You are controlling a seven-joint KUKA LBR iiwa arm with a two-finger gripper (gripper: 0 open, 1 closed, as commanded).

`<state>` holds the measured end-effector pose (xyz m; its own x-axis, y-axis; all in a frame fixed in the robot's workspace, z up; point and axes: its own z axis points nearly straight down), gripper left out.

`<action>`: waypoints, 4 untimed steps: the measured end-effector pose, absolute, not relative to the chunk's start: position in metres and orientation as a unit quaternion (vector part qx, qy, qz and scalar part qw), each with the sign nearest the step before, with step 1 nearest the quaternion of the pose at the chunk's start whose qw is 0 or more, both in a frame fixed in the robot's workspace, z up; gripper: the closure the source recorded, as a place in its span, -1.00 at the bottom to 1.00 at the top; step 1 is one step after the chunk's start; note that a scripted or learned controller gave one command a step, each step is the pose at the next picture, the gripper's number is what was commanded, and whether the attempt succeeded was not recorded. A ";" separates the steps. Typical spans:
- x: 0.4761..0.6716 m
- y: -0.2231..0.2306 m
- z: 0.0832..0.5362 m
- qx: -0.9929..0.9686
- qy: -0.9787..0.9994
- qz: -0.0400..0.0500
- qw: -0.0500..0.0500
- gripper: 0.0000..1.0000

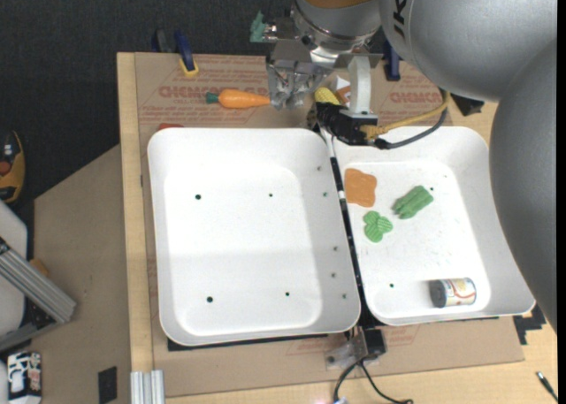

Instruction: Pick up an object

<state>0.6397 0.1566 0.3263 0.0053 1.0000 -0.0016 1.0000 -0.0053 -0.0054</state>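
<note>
four loose things lie in the right bin: an orange flat piece near its upper left corner, a small green leafy piece just below that, a green ridged piece a little to the right, and a small can on its side near the lower right edge, well apart from the rest. any of them could serve as the object to pick. a toy carrot lies outside both bins on the cardboard-covered counter, just beyond the top edge of the left bin, which shows only bare white floor with a few dark dots.

the gripper hangs above the counter beyond the bins' top edges, just beside the carrot's right end. whether the jaws are open or closed cannot be told from this slant, and nothing is seen between them.

as a judgement, the pick has not been made; the arm seems to be at the approach stage, nearest the carrot. the next move calls for lining the jaws across the chosen thing's narrow width and descending squarely; the carrot's tapered, rounded body could roll or slip aside if caught off centre.
</note>
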 end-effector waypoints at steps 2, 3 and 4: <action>0.629 0.225 0.532 -0.706 -0.708 -0.009 -0.004 1.00; 0.512 0.194 0.296 -0.708 -0.706 0.010 0.005 1.00; 0.478 0.226 0.446 -0.705 -0.709 -0.006 -0.002 1.00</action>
<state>0.4781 0.2264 0.4457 -0.0056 1.0000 0.0066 0.9999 0.0055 0.0112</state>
